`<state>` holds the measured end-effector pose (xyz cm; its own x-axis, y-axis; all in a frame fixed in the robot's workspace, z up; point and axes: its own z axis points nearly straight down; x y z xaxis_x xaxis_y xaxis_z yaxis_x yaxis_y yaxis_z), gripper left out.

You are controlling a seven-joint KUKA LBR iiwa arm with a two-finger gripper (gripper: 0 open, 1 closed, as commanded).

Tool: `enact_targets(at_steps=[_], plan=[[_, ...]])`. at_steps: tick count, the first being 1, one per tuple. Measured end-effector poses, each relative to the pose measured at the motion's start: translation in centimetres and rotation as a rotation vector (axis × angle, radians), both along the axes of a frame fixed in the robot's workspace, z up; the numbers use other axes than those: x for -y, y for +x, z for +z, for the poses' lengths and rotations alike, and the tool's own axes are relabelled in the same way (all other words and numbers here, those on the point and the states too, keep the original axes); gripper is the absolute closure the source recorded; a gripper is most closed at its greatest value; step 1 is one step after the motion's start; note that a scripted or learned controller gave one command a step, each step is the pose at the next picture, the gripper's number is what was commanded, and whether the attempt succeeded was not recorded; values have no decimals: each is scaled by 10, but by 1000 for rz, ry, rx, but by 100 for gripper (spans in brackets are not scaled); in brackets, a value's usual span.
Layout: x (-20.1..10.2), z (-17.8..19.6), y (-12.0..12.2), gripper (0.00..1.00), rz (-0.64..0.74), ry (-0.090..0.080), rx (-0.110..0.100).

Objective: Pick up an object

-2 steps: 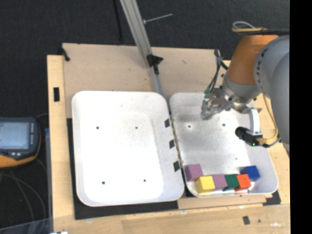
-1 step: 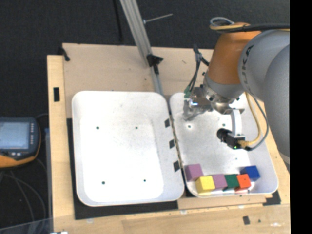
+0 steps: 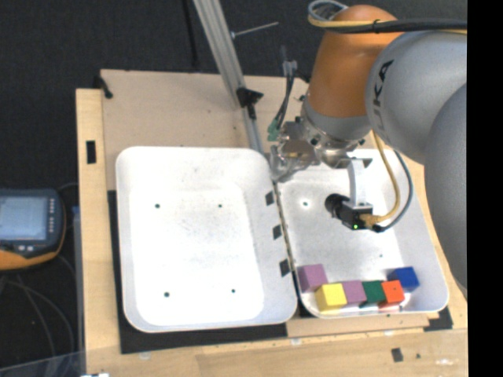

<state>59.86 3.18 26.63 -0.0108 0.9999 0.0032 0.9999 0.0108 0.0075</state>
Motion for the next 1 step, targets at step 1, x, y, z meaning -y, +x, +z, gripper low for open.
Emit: enact_targets(at_steps=[1], plan=[[-64,15,-12,100,-1,0,-5]])
